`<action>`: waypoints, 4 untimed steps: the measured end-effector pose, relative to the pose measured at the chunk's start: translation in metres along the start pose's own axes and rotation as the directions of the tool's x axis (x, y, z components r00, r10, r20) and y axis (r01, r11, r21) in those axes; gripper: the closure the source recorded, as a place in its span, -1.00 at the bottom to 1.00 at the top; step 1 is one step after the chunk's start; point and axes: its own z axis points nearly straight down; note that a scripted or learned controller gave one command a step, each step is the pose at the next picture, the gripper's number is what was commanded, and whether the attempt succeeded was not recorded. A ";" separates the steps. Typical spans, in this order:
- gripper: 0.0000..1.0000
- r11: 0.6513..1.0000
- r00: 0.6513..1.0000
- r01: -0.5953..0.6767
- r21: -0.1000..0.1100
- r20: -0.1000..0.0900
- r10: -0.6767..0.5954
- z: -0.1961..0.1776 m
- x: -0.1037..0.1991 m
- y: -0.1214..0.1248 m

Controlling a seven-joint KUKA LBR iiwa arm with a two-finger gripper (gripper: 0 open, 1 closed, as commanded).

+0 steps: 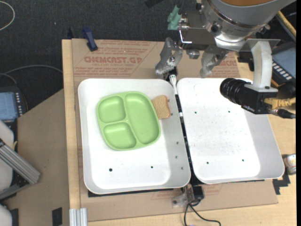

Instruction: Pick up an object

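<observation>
The gripper (188,62) hangs over the far edge of the bench, above the seam between the two bins, its fingers spread wide with nothing between them. In the left bin (94,173), a green divided plate (128,120) lies near the far side, and a tan cracker-like piece (162,107) rests against its right rim, close to the bin's far right corner.

The surface (117,55) is a brown board printed with faded red lettering, and two shallow white bins sit on it side by side, their inner rims touching. The left bin (94,171) and the right bin (254,166) cover most of it (only the far strip and narrow margins stay bare). A blue clip (89,39) grips its far left edge.
</observation>
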 end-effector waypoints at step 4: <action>1.00 1.000 1.000 -0.010 0.010 0.005 0.010 0.051 0.017 0.000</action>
